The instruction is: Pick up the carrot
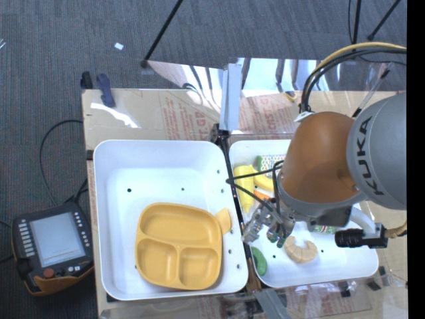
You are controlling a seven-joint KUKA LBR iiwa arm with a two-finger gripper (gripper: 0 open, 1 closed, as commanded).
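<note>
The carrot (263, 194) shows as a thin orange sliver in the right bin (362, 264). It lies beside a yellow banana-like piece (244, 177) and is partly hidden under the arm's orange wrist. My gripper (264, 231) hangs just below it, near the bin's left wall, and points down. Its fingers (252, 231) stand apart, open, with nothing between them.
A croissant-shaped piece (302, 251) and a green item (259, 263) lie near the right bin's front. A printed packet (269, 161) sits at its back. A yellow divided tray (179, 246) lies in the left bin (119, 171). A teach pendant (50, 244) rests on the floor at left.
</note>
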